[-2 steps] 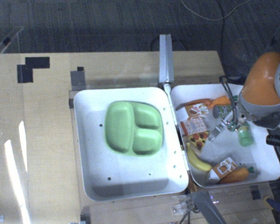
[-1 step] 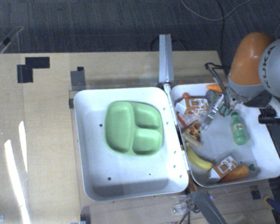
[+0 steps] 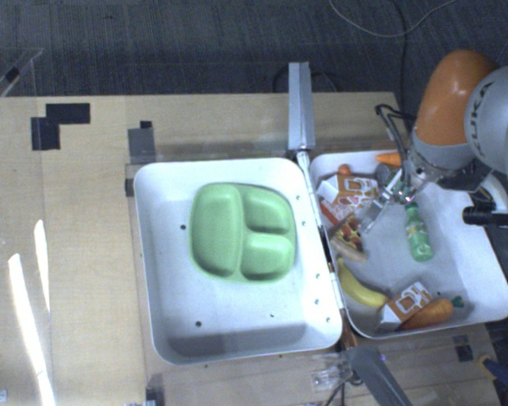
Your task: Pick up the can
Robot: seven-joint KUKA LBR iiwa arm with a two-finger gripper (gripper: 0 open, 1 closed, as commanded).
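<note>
- Camera view: two white bins sit side by side on the desk (image 3: 86, 279), with a grey metal rail (image 3: 300, 108) running up from between them.
- The left bin (image 3: 171, 325) holds a pale green divided tray (image 3: 241, 231) lying near its middle.
- The right bin (image 3: 484, 268) is crowded along its left side. Orange-and-white cartons (image 3: 350, 191) lie near the top, a banana (image 3: 361, 288) lies along the left wall lower down, and another small carton (image 3: 412, 299) touches a carrot (image 3: 428, 313) at the bottom edge.
- A green bottle (image 3: 418, 230) lies on its side towards the middle of that bin, just right of the gripper.
- The grey arm, with its orange band (image 3: 451, 97), reaches in from the right over the top of the right bin.
- The gripper (image 3: 378, 208) slants down and left among the cartons. Whether it is wide or narrow cannot be told at this size, and nothing is seen held in it.
- The can (image 3: 350, 233) is hard to make out. The likeliest match is a small red-and-yellow thing lying by the right bin's left wall, between the cartons and the banana, just below and left of the gripper's tip. Its shape and label are too small to read.
</note>
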